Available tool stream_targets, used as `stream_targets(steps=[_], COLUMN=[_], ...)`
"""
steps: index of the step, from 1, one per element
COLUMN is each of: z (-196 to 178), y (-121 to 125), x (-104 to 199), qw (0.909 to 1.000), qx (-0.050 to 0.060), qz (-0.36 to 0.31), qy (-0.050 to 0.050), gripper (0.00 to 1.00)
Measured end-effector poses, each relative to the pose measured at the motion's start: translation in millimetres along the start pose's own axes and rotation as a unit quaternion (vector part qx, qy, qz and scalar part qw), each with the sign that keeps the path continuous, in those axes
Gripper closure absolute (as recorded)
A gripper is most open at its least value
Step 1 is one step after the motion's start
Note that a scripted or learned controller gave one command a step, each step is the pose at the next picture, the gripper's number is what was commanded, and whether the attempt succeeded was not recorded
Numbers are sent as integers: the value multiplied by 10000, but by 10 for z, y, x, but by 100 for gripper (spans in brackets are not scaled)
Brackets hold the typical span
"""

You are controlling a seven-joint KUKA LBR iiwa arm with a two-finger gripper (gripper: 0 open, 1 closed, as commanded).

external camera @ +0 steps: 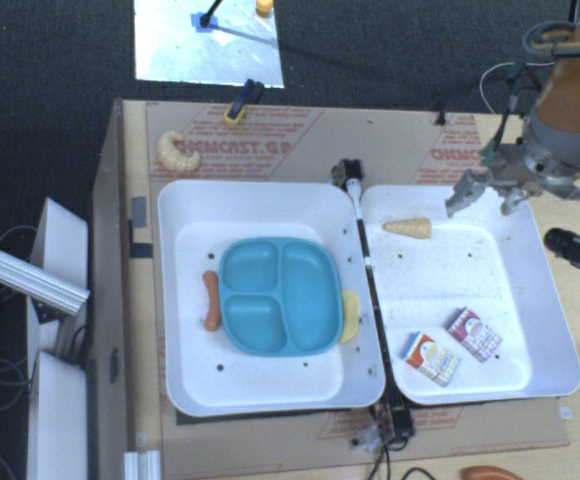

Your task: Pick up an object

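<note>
Two bins sit on the counter (270, 148); the pincer (485, 196), fingers spread and holding nothing, hangs over the right bin (530, 298) back edge, near a cone (408, 228) lying inside.

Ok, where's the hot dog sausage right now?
The sausage lies in the left bin, lengthwise along the left edge of the blue divided plate, on the side away from the gripper.
</note>
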State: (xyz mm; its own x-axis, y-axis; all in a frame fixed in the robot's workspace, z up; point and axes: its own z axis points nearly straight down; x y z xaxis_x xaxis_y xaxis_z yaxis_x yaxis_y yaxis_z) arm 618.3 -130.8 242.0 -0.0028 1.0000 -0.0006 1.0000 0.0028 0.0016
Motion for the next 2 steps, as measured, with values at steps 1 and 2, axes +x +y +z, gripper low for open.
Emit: stream_targets(steps=[1, 2], z=[1027, 1581], y=[339, 174], x=[326, -162], qw=[10000, 10000], qx=[15, 9], qz=[-6, 7], qy=[9, -4], gripper=[0, 0])
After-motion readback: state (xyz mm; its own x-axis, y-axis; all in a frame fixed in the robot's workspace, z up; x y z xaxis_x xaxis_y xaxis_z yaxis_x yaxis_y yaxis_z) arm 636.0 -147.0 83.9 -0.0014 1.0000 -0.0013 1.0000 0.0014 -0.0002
